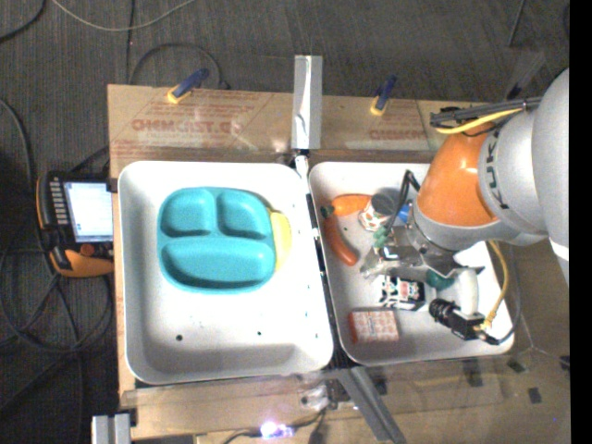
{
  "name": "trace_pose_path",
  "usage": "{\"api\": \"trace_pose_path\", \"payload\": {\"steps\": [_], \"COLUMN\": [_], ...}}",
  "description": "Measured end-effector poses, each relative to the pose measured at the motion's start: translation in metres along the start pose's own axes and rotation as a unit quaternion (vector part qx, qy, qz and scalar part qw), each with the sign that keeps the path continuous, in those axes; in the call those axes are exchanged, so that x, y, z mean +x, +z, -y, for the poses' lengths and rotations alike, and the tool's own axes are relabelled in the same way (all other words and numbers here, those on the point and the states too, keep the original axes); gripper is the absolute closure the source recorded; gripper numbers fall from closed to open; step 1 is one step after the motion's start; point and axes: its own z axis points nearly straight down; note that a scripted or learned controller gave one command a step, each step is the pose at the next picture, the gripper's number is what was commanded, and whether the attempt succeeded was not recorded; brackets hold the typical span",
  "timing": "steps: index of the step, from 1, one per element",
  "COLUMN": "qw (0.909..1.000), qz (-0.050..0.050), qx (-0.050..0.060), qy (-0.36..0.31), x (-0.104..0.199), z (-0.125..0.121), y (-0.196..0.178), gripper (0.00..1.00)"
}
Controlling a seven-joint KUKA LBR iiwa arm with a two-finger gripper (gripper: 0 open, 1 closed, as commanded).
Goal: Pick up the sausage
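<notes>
Camera view: sausage (341, 244) lies at nine o'clock from the gripper (393, 259), long axis eleven-to-five; finger state cannot be determined.

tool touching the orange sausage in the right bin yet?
Cannot tell. In the camera view the tool sits just right of the curved orange sausage, but the wrist overlaps that edge, so neither contact nor a gap shows plainly.

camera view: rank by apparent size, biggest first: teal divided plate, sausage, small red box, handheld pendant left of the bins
1. teal divided plate, clearly largest.
2. handheld pendant, partly cut off by the left bin's edge.
3. sausage and small red box look close in area, one long and thin, the other squat; I won't rank them.
</notes>
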Motion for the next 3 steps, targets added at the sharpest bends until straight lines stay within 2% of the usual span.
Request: {"api": "trace_pose_path", "payload": {"steps": [1,2,3], "qw": [0.9998,0.9847,0.9515], "qz": [-0.001,0.001,0.000], "qx": [-0.009,-0.001,-0.001], "qy": [0.020,-0.174,-0.308], "x": [-0.013,0.032,0.093], "z": [0.012,0.053,0.051], "y": [0.015,-0.076,-0.076], "gripper": [1.00,1.00,1.00]}}
